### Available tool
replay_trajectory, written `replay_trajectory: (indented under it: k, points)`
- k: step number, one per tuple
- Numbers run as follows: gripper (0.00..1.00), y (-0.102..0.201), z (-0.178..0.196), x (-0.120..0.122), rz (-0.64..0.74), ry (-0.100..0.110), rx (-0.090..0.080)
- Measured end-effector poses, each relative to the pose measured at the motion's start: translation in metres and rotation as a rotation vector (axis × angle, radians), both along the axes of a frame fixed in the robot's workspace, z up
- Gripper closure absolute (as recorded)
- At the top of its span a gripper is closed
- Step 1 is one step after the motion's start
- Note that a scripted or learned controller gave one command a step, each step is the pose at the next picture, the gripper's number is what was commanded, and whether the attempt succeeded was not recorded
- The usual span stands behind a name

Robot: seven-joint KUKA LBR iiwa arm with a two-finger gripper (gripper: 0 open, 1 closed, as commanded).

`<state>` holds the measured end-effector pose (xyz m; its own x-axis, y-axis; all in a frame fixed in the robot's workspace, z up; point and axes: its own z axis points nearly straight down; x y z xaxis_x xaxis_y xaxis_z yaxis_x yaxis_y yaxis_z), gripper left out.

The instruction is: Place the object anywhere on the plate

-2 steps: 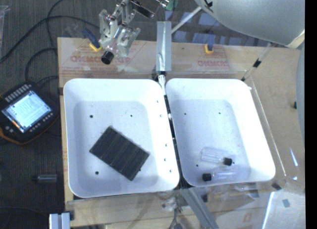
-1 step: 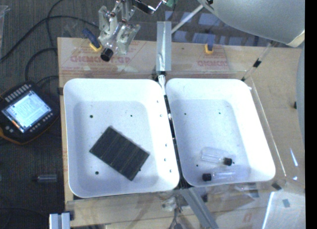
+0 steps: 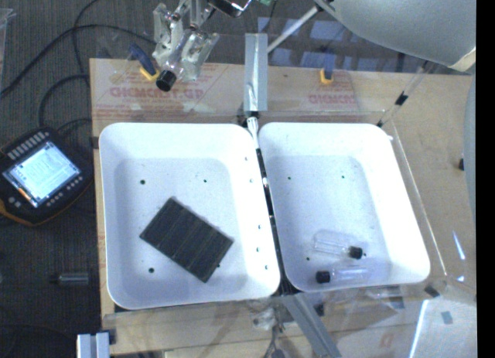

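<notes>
Wooden bench on dark carpet floor; black cables; lit handheld screen at left.

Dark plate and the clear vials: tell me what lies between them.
In the camera view, the two bins' touching rims lie between the dark plate and the clear vials, plus bare white bin floor.

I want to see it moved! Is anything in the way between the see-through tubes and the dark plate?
Yes. The two clear tubes lie in the right bin, the dark plate in the left bin. The bins' raised rims run between them, so a tube must be lifted over.
</notes>
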<state>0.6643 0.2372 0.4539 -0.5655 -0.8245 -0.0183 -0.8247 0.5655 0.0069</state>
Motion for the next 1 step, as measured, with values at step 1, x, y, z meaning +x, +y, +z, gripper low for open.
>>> replay_trajectory:
  k: [1]
  points:
    - [1.0, 0.0011, 0.0095, 0.0007, -0.001, -0.001, 0.006]
